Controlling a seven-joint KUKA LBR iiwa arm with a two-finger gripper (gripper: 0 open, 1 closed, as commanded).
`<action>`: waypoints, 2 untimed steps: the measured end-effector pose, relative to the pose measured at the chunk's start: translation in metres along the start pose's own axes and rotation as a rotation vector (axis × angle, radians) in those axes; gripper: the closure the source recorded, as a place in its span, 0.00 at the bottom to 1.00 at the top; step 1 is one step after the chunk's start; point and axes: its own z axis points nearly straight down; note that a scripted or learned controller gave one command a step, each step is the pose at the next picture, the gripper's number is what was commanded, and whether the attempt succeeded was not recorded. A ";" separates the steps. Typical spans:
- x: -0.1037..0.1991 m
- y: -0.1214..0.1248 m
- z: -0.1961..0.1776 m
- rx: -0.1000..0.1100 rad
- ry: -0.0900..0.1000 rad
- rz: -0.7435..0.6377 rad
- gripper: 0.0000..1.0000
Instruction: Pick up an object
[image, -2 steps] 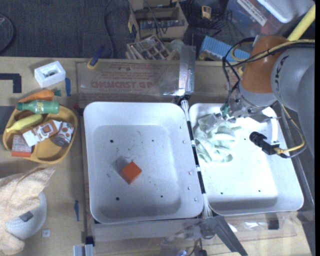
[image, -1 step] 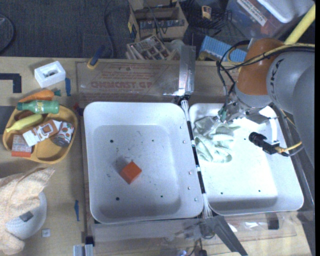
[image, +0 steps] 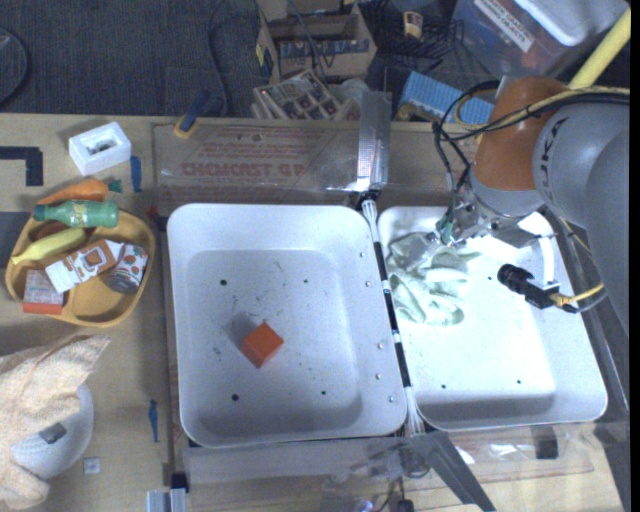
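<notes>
The big grey arm (image: 590, 150) is reaching in from the right, its jaws hanging over the far left part of the smooth white right bin (image: 520, 400). Apart or together, I cannot tell. The crumpled pale-green cloth (image: 432, 285) is lying directly near-side of them, soft and wrinkled. A small, hard-edged orange cube (image: 263, 344) is sitting well apart in the left bin (image: 300, 260).

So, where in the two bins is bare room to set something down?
Left bin: bare all around the orange block. Right bin: the near half is bare, in front of the pale green cloth. Crowded: the right bin's far corner beside the left bin, where the claw sits over the cloth.
</notes>
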 end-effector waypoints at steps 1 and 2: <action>-0.002 0.003 -0.013 -0.012 -0.007 -0.001 1.00; 0.053 0.025 -0.095 -0.008 -0.004 -0.126 1.00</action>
